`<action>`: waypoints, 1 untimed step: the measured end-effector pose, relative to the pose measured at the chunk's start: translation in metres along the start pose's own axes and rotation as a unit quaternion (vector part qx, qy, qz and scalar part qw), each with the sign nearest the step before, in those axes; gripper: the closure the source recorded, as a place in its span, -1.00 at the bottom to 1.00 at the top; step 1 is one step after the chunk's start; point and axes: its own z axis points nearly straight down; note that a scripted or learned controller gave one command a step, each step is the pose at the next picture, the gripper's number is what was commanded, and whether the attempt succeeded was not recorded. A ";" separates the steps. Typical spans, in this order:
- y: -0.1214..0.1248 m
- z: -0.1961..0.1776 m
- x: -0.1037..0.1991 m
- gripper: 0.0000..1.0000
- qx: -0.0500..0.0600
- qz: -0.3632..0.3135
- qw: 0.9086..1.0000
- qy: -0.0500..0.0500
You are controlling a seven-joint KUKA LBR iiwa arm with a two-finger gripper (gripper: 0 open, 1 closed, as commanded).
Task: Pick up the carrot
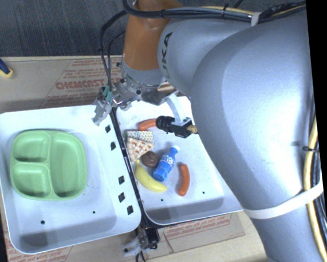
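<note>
The carrot (183, 179), a short orange tapered piece, lies near the front right of the right bin (210, 198). My gripper (103, 106) hangs over the far end of the wall between the two bins. It is well away from the carrot, up and to the left of it, and I see nothing held in it.
In the right bin lie a second orange-red oblong piece (147, 124), a waffle-patterned piece (139, 142), a brown round thing (149, 159), a blue bottle (165, 163) and a banana (147, 180). A green divided plate (49, 164) sits in the left bin (63, 229).
</note>
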 end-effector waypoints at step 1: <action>0.009 0.000 0.024 -1.00 0.000 0.199 0.980 0.000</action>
